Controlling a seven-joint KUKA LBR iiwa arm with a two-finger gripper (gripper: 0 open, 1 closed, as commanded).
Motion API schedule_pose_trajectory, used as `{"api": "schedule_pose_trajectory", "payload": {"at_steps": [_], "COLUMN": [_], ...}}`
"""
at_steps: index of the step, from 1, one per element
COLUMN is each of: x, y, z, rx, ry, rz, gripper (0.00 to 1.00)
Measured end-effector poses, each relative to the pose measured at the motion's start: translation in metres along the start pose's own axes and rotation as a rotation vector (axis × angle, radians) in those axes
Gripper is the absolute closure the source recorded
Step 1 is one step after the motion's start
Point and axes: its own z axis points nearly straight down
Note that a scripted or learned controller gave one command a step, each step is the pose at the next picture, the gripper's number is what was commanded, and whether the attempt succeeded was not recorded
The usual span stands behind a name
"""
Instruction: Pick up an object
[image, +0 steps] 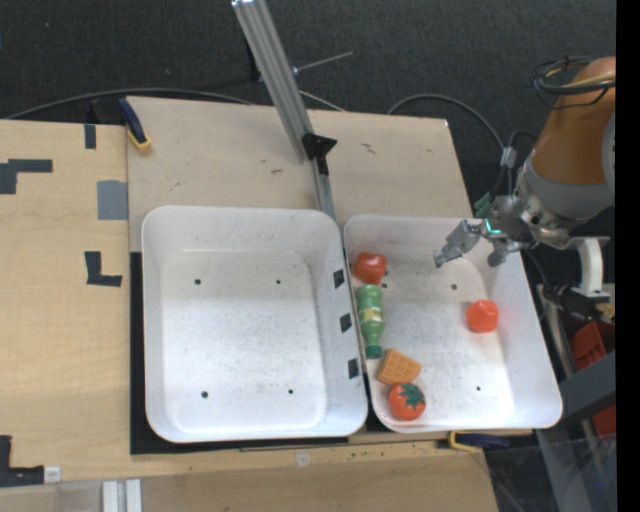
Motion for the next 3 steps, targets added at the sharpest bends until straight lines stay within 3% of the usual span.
{"api": "schedule_pose_trajectory", "payload": {"at_steps": [1, 3], "x": [0.0, 0.001], "y": [0.001, 0.004], "z": [-0.003, 0.111], "rx": [-0.005, 0.001], "ry": [-0.001, -0.001], "rz": [-0.001, 0.0], "gripper": [0.0, 0.0]}}
